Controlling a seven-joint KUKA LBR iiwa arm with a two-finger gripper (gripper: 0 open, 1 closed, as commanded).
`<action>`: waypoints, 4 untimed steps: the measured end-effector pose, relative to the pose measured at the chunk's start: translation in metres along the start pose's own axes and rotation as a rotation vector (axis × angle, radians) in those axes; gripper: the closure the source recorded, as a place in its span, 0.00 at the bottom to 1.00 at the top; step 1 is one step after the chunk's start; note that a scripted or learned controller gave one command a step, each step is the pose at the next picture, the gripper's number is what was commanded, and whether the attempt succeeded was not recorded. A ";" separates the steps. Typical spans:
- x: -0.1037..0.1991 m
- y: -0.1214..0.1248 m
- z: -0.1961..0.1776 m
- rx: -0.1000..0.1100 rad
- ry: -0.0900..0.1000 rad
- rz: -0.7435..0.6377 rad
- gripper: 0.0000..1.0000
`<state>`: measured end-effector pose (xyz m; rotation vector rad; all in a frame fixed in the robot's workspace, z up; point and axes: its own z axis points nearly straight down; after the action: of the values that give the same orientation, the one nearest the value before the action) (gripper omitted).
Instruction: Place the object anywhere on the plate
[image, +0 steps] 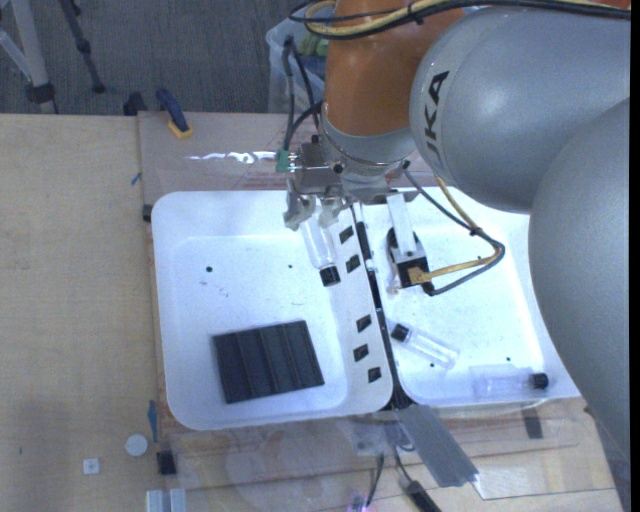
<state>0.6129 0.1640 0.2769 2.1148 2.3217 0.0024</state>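
Note:
A black ribbed plate (268, 362) lies flat in the front part of the left bin (190, 300). My gripper (313, 222) hangs over the back right of that bin, close to the divide between the bins. It is shut on a clear tube with a black cap (321, 252), which slants down from between the fingers with the cap at its low end. The tube is held above the bin floor, behind and to the right of the plate.
Two more clear tubes with black caps lie in the right bin (520, 300), one near its front left (425, 346), one at its front right (505, 382). Small black tabs line the bins' shared rims (364, 322). Wooden bench on the left.

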 end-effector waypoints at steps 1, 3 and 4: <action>0.012 0.054 0.062 0.001 -0.001 -0.012 1.00; 0.048 0.058 -0.007 0.004 -0.001 -0.174 1.00; 0.049 0.057 0.011 0.006 -0.001 -0.250 1.00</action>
<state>0.6654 0.2186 0.2657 1.8110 2.5698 -0.0055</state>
